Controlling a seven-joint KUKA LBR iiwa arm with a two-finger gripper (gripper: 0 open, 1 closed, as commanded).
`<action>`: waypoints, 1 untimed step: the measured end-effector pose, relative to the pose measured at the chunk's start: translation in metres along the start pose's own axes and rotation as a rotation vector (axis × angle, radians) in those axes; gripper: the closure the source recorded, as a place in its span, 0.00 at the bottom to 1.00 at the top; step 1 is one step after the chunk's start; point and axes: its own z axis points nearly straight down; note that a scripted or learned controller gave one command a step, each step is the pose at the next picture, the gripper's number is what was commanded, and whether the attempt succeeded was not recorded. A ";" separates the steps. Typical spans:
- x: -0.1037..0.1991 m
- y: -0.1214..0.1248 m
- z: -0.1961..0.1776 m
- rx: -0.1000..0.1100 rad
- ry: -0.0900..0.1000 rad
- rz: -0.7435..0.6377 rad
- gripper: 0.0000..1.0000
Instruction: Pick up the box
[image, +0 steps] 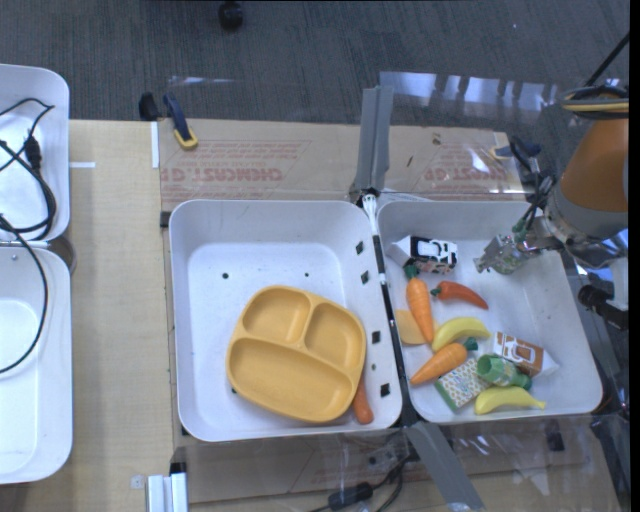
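I see the arm (598, 170) coming in at the worktop's (110, 300) right edge, its orange band above the far right corner of the right bin (585, 345). The pincer (503, 257) hangs low over that bin's far half, just right of the cow carton (433, 253); from this slant I cannot tell whether it is apart or together, and nothing shows between its tips.

The box (518, 353), orange and white, lies near the right bin's right wall, toward the near edge, well apart from the pincer. Just beside it on the left is a green piece (497, 369), and a banana (508, 401) lies just in front of it by the near wall. A green patterned packet (461, 383) sits left of that banana, touching a carrot (438, 363). A second banana (459, 331) lies above that carrot, a long carrot (420, 309) stands along the left side, and a red pepper (461, 293) lies mid-bin. A pale slice (407, 327) rests by the left wall.

In the left bin (200, 260) a yellow divided plate (297, 352) sits toward the near right corner, with a small carrot (362, 407) at its right edge.
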 end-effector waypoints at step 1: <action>-0.015 0.027 0.025 0.044 0.030 0.395 0.00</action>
